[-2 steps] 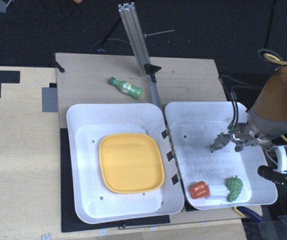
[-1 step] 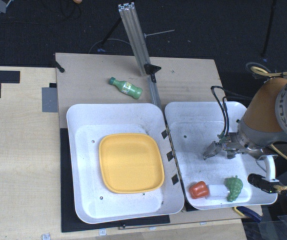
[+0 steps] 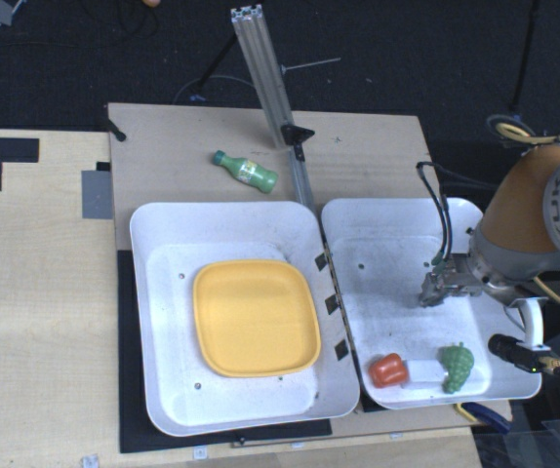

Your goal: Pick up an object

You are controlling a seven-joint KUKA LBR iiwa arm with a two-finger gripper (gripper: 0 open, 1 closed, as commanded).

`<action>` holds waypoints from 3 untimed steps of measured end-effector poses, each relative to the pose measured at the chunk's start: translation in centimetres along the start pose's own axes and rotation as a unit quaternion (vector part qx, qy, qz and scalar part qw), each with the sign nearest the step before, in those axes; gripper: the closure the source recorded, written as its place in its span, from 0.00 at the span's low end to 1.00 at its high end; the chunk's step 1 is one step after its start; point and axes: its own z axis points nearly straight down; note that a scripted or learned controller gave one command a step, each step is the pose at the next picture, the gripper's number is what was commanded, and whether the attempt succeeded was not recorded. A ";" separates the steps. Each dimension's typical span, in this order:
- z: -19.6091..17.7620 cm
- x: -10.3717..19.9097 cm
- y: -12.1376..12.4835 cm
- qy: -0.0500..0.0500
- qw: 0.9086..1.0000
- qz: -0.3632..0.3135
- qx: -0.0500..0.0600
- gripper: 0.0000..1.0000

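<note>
Gripper (image 3: 436, 291) hangs over the right bin (image 3: 382, 227) — finger state unreadable — with red pepper (image 3: 388, 370) and green broccoli (image 3: 457, 366) along its front edge.

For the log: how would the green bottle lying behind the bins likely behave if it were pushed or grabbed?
The green bottle lies on its side on the bare board, so a push across its length would probably set it rolling. It looks small and plastic, likely light and stiff. Its rounded body might slip from a two-finger claw.
</note>
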 end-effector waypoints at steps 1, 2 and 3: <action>-5.7 0.1 -0.8 0.000 1.000 0.000 -0.002 1.00; -10.7 -0.9 -1.3 -0.001 1.000 0.000 -0.002 1.00; -16.3 -1.1 -0.3 0.000 1.000 0.000 -0.002 1.00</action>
